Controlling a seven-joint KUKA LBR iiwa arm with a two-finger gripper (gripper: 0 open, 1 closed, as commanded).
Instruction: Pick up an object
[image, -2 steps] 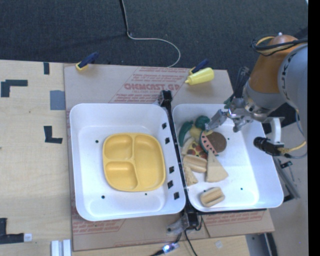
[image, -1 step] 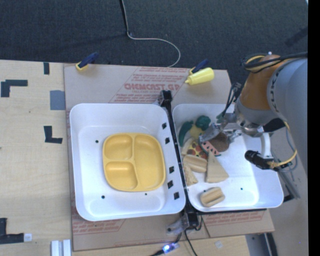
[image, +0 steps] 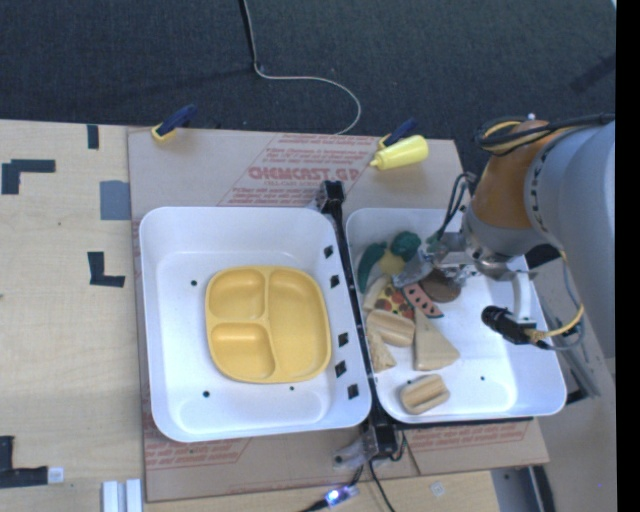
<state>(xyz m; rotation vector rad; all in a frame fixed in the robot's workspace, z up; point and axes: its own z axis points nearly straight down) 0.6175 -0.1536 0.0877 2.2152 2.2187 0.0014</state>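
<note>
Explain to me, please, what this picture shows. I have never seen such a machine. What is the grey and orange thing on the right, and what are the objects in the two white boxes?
The camera looks down at a slant on a bench. The grey and orange thing is a robot arm reaching in from the right. Its gripper is low over the right bin, just above a heap of toy food pieces: green, tan and pizza-like shapes. I cannot tell whether it holds any. A tan roll-shaped piece lies apart, nearer the bin's front. The left bin holds a yellow divided plate.
</note>
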